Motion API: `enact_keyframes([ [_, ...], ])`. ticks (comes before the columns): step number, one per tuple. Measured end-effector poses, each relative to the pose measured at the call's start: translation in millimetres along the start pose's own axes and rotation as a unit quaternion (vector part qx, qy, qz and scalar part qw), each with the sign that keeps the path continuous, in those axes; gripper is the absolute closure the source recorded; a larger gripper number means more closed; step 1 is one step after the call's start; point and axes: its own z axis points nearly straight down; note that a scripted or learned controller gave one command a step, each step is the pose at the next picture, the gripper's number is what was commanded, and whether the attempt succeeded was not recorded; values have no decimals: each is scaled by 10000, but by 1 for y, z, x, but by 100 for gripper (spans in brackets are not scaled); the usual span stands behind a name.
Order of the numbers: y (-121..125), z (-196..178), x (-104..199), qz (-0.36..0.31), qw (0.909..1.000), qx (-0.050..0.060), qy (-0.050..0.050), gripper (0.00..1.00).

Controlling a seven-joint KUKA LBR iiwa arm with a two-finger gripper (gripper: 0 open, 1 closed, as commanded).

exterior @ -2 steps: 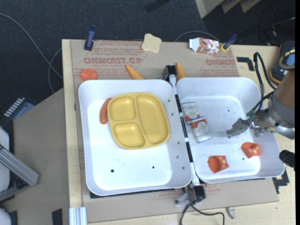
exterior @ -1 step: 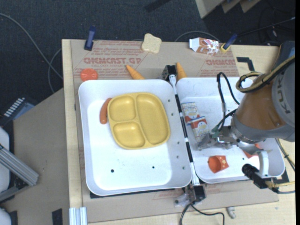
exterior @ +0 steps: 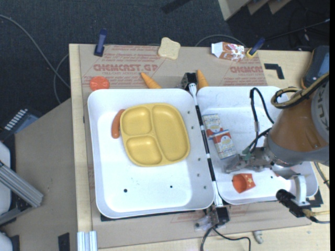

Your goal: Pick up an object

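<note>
Two white bins share the bench: the left bin (exterior: 104, 182) holds a yellow tray (exterior: 155, 133), while in the right bin (exterior: 235, 101) the gripper (exterior: 238, 162), grip state indeterminate, sits low between a carton (exterior: 221, 141) and a red piece (exterior: 243, 182), positioned for a pick.

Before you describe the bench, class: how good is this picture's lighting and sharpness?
Camera view: lighting is even and soft, with faint shadows only; the shallow white left bin looks bright but not glaring; the yellow three-compartment plastic tray is fairly sharp; the gripper looks slightly blurred.
</note>
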Motion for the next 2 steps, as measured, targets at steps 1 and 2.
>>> enact_keyframes([
  [1, 90, -54, 7, -9, 10000, -25, -9, 0],
  [2, 57, -47, -75, 3, 10000, -3, -12, 0],
])
